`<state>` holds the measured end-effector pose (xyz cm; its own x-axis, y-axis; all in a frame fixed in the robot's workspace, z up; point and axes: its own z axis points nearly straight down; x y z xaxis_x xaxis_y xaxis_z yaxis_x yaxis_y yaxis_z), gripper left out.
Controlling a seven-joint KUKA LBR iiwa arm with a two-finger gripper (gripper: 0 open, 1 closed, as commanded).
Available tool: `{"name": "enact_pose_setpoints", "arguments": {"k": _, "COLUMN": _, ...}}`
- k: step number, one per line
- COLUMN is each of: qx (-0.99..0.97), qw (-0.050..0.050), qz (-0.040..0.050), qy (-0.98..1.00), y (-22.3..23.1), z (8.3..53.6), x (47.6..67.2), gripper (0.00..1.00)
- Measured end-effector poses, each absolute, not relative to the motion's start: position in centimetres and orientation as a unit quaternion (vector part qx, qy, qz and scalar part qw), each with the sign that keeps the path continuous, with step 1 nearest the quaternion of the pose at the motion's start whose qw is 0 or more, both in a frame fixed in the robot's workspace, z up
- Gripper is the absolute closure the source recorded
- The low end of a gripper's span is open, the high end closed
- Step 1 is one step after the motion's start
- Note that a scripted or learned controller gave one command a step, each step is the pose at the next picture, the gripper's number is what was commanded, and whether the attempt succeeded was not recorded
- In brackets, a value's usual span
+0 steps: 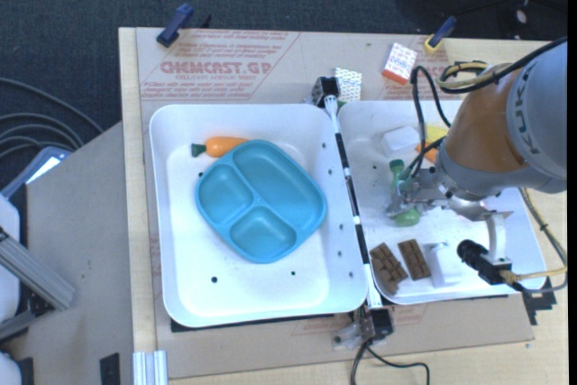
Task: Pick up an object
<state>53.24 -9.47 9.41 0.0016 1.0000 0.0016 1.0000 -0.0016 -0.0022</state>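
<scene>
Green toy item in the right bin, beside two brown blocks, is hovered over by the gripper, presumably for a pick; grip state can't be told.

Red lettering reading "CHEMCAST GP" runs across the brown paper sheet covering the bench; the smaller lines beneath it are too blurred to read.
</scene>
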Motion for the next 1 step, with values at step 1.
{"name": "enact_pose_setpoints", "arguments": {"k": 1, "qx": -0.707, "qw": 0.0, "qz": -0.0004, "qy": -0.707, "y": -3.3, "z": 18.49, "x": 56.46, "gripper": 1.0}}
